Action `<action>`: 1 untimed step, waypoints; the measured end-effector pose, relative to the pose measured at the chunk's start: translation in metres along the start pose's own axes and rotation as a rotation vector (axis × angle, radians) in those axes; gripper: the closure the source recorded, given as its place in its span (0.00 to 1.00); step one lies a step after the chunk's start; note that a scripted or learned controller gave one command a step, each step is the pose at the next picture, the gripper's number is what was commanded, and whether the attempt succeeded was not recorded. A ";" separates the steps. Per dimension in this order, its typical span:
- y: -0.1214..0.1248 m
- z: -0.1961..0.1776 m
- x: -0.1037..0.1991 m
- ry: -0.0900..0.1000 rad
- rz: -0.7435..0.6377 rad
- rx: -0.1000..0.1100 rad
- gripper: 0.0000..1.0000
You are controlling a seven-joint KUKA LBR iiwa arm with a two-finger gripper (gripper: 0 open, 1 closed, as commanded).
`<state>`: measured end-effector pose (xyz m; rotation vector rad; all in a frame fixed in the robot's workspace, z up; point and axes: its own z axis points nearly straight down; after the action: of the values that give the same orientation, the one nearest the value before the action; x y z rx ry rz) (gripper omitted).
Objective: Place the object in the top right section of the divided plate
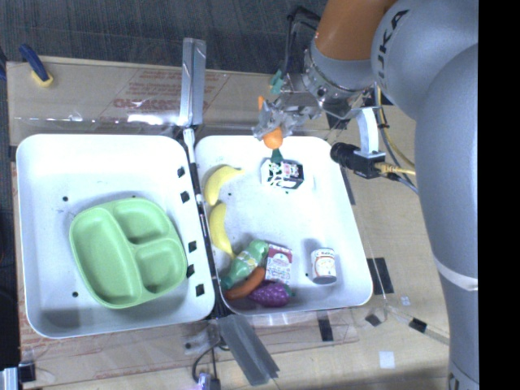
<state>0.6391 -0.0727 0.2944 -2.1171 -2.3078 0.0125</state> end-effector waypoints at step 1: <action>-0.014 0.066 0.093 -0.003 -0.170 -0.004 1.00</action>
<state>0.6159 0.0183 0.2283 -1.9164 -2.4818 0.0098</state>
